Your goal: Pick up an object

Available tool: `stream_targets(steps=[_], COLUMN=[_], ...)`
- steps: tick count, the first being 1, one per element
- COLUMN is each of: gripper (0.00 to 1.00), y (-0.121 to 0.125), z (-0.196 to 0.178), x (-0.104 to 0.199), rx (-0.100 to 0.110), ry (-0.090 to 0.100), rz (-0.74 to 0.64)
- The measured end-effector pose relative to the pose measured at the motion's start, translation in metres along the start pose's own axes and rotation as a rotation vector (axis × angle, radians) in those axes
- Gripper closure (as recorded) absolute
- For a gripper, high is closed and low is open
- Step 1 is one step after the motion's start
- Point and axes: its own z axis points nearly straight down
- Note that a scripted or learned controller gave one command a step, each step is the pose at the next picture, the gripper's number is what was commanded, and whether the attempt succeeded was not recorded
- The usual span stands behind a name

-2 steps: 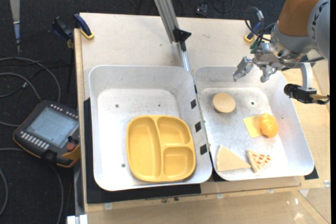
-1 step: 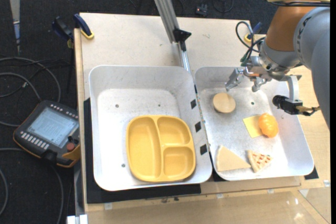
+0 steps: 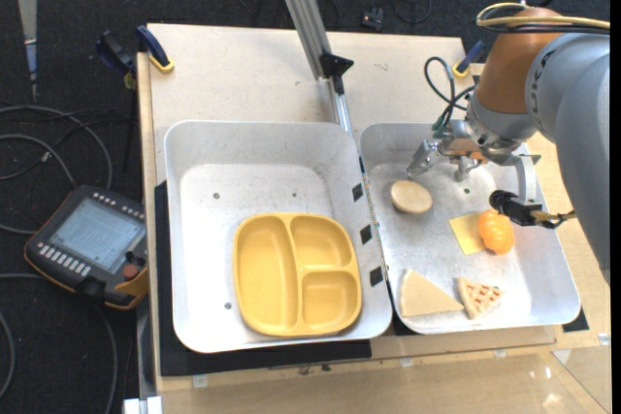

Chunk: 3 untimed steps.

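Observation:
The right bin (image 3: 543, 301) holds a round beige bun (image 3: 411, 198), an orange fruit (image 3: 497, 233) lying on a yellow cheese slice (image 3: 465, 235), a pale wedge (image 3: 425, 294) and a waffle-patterned triangle (image 3: 481, 297). My gripper (image 3: 444, 162) hangs over the back of this bin, just behind and to the right of the bun. Its two metal fingers (image 3: 424, 159) are spread apart, open, with nothing between them. The bun sits apart from the fingers.
A yellow divided tray (image 3: 296, 273) lies in the left bin (image 3: 194, 208). A slanted metal pole (image 3: 306, 5) runs down to the ridge between the bins. My grey arm covers the right bin's far right side. A teach pendant (image 3: 89, 245) sits left of the bench.

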Motion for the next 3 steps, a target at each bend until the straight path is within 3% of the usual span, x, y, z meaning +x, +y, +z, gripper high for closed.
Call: stream_targets(steps=[1,2,3], gripper=[1.00,1.00,1.00], y=[0.002,-0.001,0.000], z=[-0.014,-0.076,-0.114], x=[0.000,0.005,0.005], rx=[-0.006,-0.011,-0.010], ry=[-0.001,-0.001,-0.001], rz=[0.000,-0.001,-0.001])
